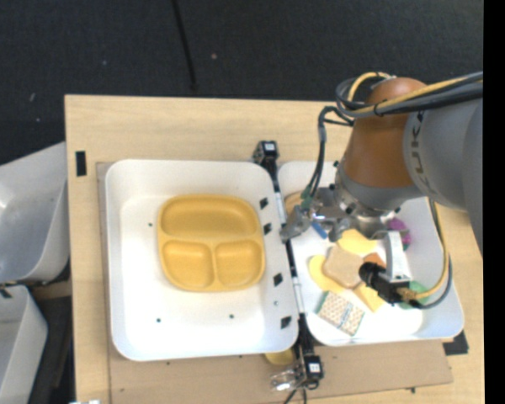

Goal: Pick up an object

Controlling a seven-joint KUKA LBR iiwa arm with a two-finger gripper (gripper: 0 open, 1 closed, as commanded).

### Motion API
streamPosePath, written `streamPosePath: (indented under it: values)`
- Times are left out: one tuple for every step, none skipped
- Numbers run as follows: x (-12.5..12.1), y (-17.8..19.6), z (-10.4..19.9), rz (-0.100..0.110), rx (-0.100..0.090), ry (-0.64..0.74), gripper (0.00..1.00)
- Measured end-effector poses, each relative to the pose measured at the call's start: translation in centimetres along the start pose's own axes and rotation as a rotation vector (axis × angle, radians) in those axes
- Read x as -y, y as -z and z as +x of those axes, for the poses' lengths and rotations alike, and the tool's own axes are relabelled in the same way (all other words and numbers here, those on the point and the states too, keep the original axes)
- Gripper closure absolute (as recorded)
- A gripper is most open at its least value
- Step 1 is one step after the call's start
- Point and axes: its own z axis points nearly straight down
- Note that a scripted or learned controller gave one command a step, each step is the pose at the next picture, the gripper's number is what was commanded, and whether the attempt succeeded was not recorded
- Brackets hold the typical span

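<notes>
My gripper (320, 220) hangs low over the left part of the right bin (442, 322), under the grey and orange wrist. Just below it lie a tan toast slice (341, 265) and a yellow cheese-like piece (358, 244), which sit on a flat yellow item (317, 270). A white packet with a speckled pattern (341, 313) rests nearer the bin's front edge. Nothing can be seen held by the gripper.
The left bin (135, 310) holds a yellow divided plate (210, 241). A purple thing (401, 231) and a small green thing (417, 291) lie at the right bin's right side, partly hidden by the arm. The divider between the bins (284, 251) runs just left of the gripper.
</notes>
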Motion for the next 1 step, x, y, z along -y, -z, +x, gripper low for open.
streamPosePath:
  values:
    - [5.05,3.98,5.71,-0.001,-0.004,0.009,0.0]
